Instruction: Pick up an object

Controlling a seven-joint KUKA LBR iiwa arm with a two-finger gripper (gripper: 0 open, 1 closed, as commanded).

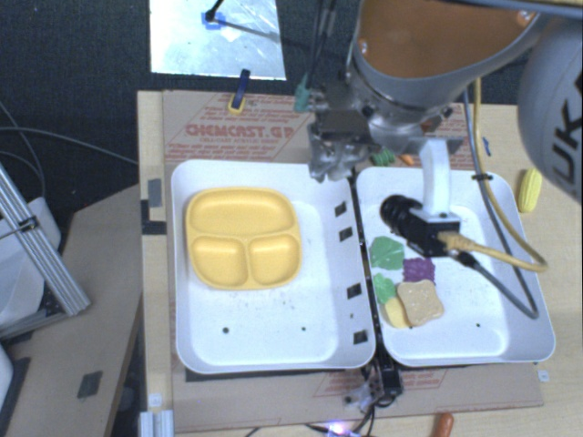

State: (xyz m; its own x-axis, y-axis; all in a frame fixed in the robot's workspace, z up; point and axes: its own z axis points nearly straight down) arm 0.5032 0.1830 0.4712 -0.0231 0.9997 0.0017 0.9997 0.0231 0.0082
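**benchwatcher:** Under both bins sits a brown cardboard sheet [239,127] with red print, laid on a pale bench [109,244]. Beyond that cardboard, dark carpet [73,44] with a shiny silver square [217,24] on it. Left of the cardboard, a bit of aluminium frame [36,244]. A small blue and yellow clip thing [240,92] lies at the cardboard's far edge.

**kuka_fan:** What's in the bins?

**benchwatcher:** Left bin [264,335] holds a yellow three-compartment plate [243,237], flat, toward the far left part of it. Right bin [483,335] has the toy food, bunched just right of the divider between the bins: a green leafy piece [386,251], a purple piece [418,269] touching it, a toast slice [420,302] nearer the camera, plus a yellow bit [395,313] and a light green bit [383,287] beside the toast. Something yellow, like a corn cob [529,190], sits outside the right bin's right rim.

**kuka_fan:** And the arm?

**benchwatcher:** Arm [437,35] comes in from the right, big orange band up top, wrist pointing down over the far end of the divider. The gripper [330,167] hangs right at the bins' far rim, well apart from the food pile. Can't tell if the fingers are spread or clenched; I see nothing between them. A black unit on a white bracket [421,224] with a yellow cable [492,253] hangs over the right bin, just beyond the green piece.
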